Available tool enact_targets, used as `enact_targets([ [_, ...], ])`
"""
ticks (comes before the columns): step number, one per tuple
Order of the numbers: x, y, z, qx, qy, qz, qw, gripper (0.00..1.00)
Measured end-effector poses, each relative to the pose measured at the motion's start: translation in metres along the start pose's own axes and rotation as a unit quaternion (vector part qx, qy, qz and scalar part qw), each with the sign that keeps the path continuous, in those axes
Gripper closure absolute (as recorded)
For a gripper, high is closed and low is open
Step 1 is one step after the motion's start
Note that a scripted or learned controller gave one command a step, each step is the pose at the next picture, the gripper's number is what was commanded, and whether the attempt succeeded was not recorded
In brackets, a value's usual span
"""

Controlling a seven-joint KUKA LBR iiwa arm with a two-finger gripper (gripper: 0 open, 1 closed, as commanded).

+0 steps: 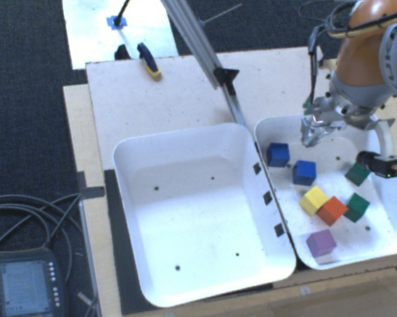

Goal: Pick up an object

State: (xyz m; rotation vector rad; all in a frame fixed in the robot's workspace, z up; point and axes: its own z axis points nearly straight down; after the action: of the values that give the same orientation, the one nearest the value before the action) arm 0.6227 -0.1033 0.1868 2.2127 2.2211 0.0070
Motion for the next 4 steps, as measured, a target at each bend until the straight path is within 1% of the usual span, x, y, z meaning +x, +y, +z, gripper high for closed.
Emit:
enact_targets([
  [1,-0.001,0.002,-0.055,-0.001,0.0,0.0,1.0,1.0],
  [2,-0.001,0.004,-0.07,0.002,0.0,0.0,1.0,1.0],
  [3,0.043,-0.028,-0.059,0.005,0.001,-0.002,1.0,1.0],
  [4,0.099,-0.058,-0.058,0.004,0.002,-0.003,1.0,1.0],
])
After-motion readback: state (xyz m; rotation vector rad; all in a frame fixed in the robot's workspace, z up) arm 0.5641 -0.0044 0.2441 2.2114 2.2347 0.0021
